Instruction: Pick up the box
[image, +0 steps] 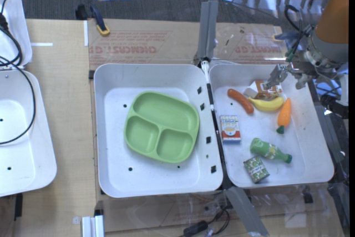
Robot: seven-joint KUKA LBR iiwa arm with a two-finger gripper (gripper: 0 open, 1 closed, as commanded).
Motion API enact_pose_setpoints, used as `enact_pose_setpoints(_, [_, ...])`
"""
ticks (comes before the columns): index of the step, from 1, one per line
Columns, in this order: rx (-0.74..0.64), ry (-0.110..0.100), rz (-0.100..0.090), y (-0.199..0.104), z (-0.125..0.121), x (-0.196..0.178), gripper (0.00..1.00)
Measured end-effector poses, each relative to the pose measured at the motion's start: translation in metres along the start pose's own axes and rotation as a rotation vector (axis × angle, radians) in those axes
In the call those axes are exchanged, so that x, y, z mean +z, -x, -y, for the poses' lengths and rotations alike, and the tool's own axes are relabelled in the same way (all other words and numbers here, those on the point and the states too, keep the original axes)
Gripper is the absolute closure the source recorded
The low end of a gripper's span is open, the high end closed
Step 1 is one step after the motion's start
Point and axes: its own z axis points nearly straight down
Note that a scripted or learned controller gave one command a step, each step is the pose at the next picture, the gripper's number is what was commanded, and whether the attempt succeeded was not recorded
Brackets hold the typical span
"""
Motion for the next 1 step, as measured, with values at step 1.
enact_pose_setpoints(1, [0.0, 0.0, 0.0, 0.0, 0.0, 0.0, 0.0])
